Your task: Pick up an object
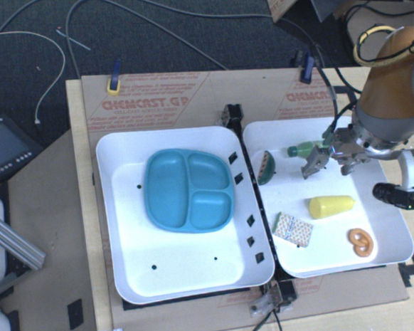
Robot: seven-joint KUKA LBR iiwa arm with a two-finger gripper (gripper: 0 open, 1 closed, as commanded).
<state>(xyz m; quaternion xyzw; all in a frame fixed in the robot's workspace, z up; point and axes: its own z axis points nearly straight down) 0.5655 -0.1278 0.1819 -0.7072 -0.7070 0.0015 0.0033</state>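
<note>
My gripper [332,165] hangs over the back of the right bin [392,254], open, with nothing between its fingers. A green bottle-like toy [302,149] lies just left of it, near the back wall. In front of the gripper rests a yellow rounded block [331,205]. A watermelon-slice toy [265,166] sits at the bin's left wall. Toward the front lie a patterned packet [295,230] and a small pretzel [361,242].
The left bin [130,274] holds a blue divided plate [189,190]. A black divider with clips [248,193] runs between the bins. The grey and orange arm [394,89] comes in from the right, with a black part [398,196] over the right bin's edge.
</note>
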